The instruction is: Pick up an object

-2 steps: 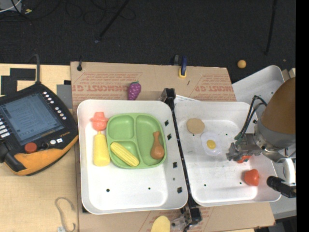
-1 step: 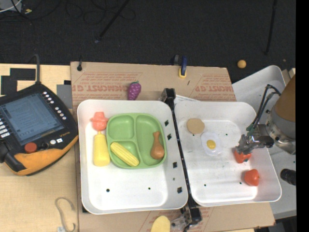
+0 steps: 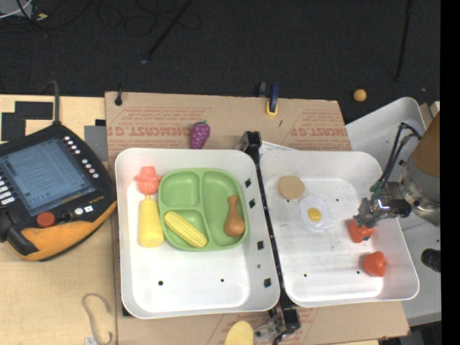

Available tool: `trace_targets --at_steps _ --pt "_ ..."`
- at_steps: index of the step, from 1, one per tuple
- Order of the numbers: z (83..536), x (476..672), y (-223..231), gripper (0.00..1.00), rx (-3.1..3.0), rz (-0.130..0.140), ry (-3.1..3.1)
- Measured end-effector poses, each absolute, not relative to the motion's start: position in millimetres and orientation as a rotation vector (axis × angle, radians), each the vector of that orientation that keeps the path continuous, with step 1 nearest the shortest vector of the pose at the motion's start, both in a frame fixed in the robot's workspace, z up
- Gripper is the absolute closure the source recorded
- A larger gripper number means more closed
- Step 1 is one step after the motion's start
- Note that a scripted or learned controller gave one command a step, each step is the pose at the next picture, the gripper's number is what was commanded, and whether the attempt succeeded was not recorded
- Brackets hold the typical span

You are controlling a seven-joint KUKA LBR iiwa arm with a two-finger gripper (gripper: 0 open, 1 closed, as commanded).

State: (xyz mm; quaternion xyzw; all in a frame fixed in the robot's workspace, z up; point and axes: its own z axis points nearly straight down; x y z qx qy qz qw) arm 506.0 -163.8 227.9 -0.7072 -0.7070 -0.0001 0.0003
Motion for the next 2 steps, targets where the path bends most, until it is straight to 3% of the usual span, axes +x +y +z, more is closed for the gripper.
trace_targets --at_steps 2 --pt "222 523.0 -66 1.00 -2.216 0.000 -2.223"
